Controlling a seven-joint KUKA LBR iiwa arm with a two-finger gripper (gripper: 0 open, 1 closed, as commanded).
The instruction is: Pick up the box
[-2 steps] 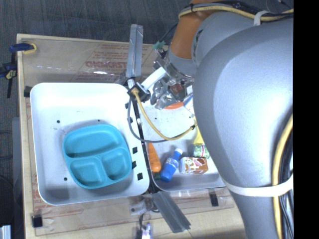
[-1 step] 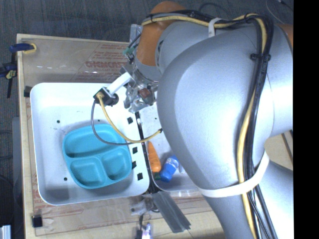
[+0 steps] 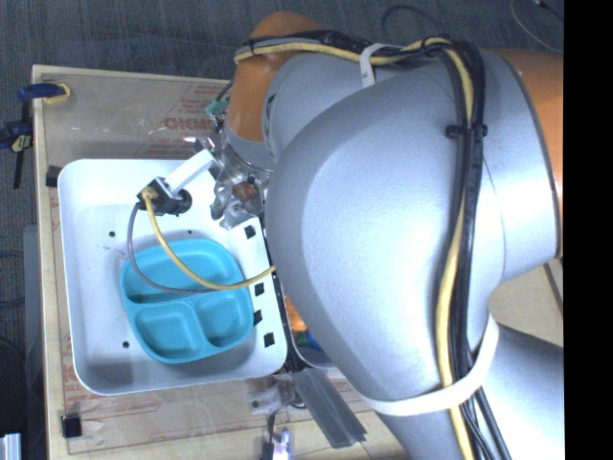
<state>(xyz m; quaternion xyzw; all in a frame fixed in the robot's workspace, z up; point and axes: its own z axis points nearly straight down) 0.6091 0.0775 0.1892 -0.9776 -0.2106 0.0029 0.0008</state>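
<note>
While the bulky grey robot arm with an orange band (image 3: 383,238) leans over the pale wooden table (image 3: 124,94), the task looks to be at the approach step, with nothing lifted yet. The arm's metal wrist (image 3: 235,195) hangs over the upper right part of a shallow white plastic bin (image 3: 72,257). The jaws sit somewhere in that cluttered wrist area, and it cannot be told whether they are spread or pressed together. A short white bar with a black tip (image 3: 172,192) sticks out to the side of the jaws, and a thin yellow cable (image 3: 182,257) loops from it down across the bin. The likeliest thing to be the box is a shallow blue plastic tray with three compartments (image 3: 187,300). It lies flat on the bin floor, below the jaws and a little to the side where the white bar points, near them but apart from them. The tray is open-topped with rounded corners and thin raised walls. By judgement, its low, wide shape gives little to pinch, so the next move calls for shifting over one rim or divider and coming straight down on it. A small orange sliver (image 3: 299,322) peeks out beneath the arm, further below the jaws on the opposite side; what it is cannot be told.
</note>
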